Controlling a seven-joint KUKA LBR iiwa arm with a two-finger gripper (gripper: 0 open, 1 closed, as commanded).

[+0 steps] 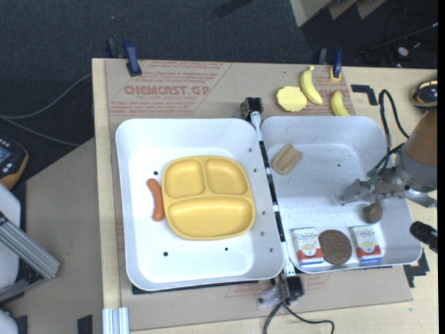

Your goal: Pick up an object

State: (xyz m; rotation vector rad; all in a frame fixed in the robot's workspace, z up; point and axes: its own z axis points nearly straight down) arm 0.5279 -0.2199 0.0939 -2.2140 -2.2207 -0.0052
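We see the claw low in the right bin — can't tell its state — with a small brown object just under it, round cookie nearby.

The bench is a pale board printed with red lettering along its far part. Two white bins sit side by side on it: the left bin and the right bin, their inner edges touching. Beyond the right bin, directly on the board, lie a banana, a yellow round piece just beside it, and what may be a second banana. Blue clamps grip the far edge.
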